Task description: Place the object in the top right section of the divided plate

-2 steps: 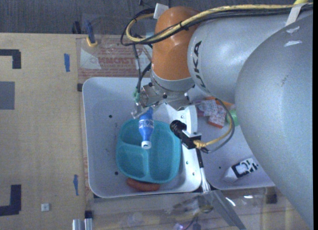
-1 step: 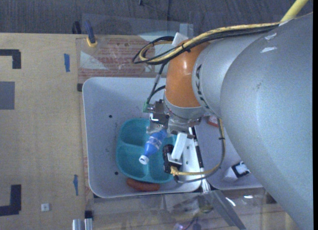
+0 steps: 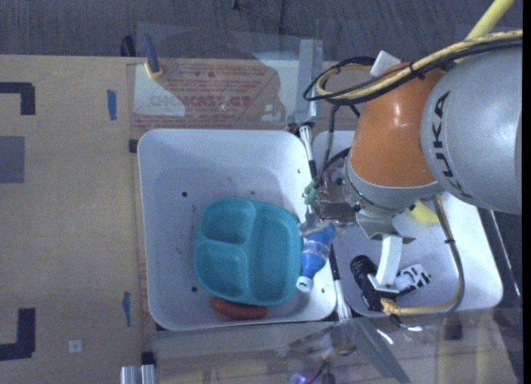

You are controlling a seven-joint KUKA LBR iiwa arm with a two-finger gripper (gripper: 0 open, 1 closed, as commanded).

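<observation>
Camera view. In the left bin (image 3: 216,167), toward its lower right corner, a teal plate (image 3: 228,218) with three bare sections. Just beside the plate's right edge, a small blue bottle (image 3: 316,250), tilted, white cap pointing down toward the bin's lower edge, upper end tucked under the claw (image 3: 320,210). Hanging or leaning there: cannot tell which. Cannot tell either whether the claw is clenched, released or grasping the bottle, with the contact hidden beneath the wrist and orange band. Peeking from under the plate's lower edge, a red thing (image 3: 241,309). In the right bin (image 3: 477,279), near its lower edge, a black-and-white thing (image 3: 412,277).

Handling, as a judgement: looks like thin plastic, so probably light and fairly stiff. Smooth and round, hence apt to roll or slip from a loose pinch. Hardly fragile. Best taken across the body near the middle, square to the long axis, clear of the narrow cap end. Not yet in any section of the plate. Calls for a short carry leftward over the rim and a low release, being likely to roll across a shallow divider.
</observation>
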